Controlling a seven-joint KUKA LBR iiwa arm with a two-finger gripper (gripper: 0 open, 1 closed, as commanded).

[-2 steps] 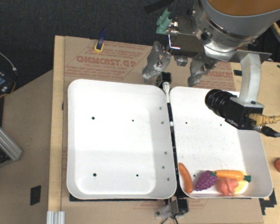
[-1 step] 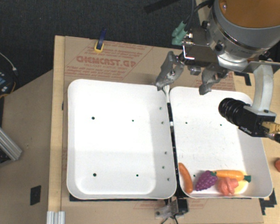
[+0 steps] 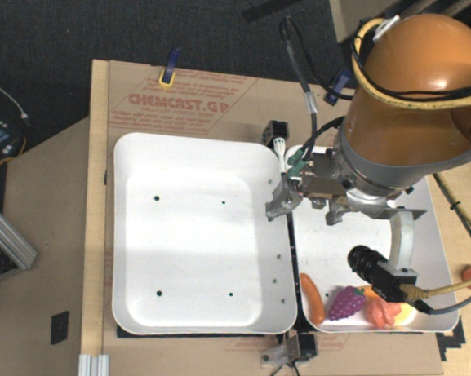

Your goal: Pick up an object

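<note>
My gripper (image 3: 306,210) hangs over the near-left part of the right bin (image 3: 440,242), close to the rim shared with the left bin. Its two fingers stand apart, one finger (image 3: 279,205) over the shared rim, and nothing shows between them. At the front of the right bin lie an orange carrot (image 3: 312,296), a purple bunch of grapes (image 3: 345,302) and a pink and orange toy (image 3: 384,312). These lie below and to the right of the gripper, apart from it. The arm's large orange band hides the back of the right bin.
The left bin (image 3: 190,236) is a shallow white tray with a few small dark dots on its floor. Both bins rest on a brown cardboard sheet (image 3: 178,96). A blue clip (image 3: 171,67) sits at the cardboard's far edge.
</note>
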